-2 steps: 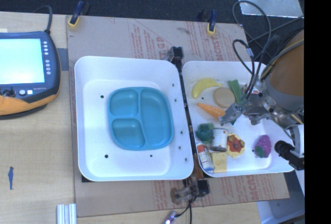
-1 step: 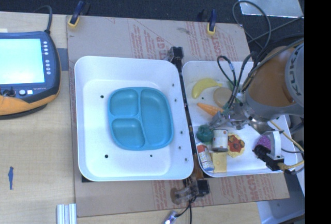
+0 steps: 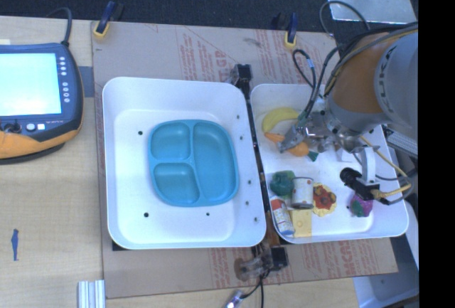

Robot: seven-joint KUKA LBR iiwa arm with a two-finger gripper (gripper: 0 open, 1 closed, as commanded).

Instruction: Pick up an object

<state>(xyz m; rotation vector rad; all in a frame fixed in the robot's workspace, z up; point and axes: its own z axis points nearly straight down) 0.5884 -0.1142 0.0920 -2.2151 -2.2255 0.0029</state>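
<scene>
My gripper [image 3: 298, 141] hangs low over the back half of the right bin [image 3: 387, 228]. It sits right over a small orange toy [image 3: 301, 151], beside a yellow banana [image 3: 279, 117]. Whether it touches the orange toy I cannot tell. Toward the front of this bin lie a green toy [image 3: 283, 182], a small can [image 3: 303, 193], a red and yellow piece [image 3: 325, 199], a purple bunch of grapes [image 3: 362, 207], a yellow block [image 3: 302, 222] and a small red-and-white bottle [image 3: 279, 215].
The left bin [image 3: 121, 157] holds a blue divided plate [image 3: 193, 161]. A tablet-like pendant [image 3: 32, 97] lies at the far left of the bench. The arm's grey and orange body [image 3: 370, 79] covers the back right corner of the right bin.
</scene>
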